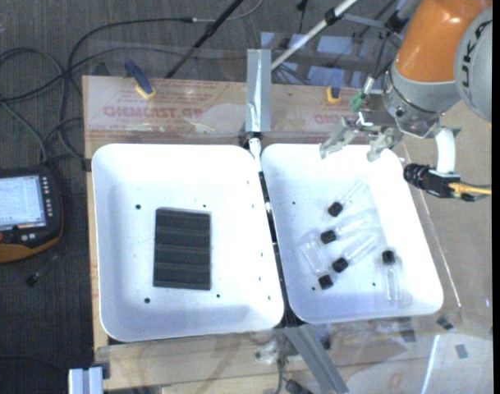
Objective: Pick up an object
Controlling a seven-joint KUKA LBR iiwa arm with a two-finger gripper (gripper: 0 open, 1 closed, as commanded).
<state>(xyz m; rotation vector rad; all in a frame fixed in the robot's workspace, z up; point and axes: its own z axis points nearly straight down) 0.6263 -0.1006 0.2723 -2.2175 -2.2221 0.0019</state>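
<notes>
In the camera view, two shallow white plastic bins are seen side by side on a wooden bench. The left bin (110,220) holds a flat, dark grey ribbed rectangular block (182,249), laid near its middle. The right bin (414,220) holds several clear plastic vials with black caps (341,249), lying on their sides in a loose cluster towards the centre and near edge — some touching, one set apart at the right (390,271). They are judged to be the likeliest things to be picked, being closest to the arm.

The two-finger metal gripper (356,142) is held above the far rim of the right bin, beneath the grey wrist with its orange band (434,31). Its fingers are spread wide and nothing is seen between them — a posture judged fit for a descent not yet begun. The vials lie well apart from it, nearer the front of the bin, so a reach forward and down would be called for.
</notes>
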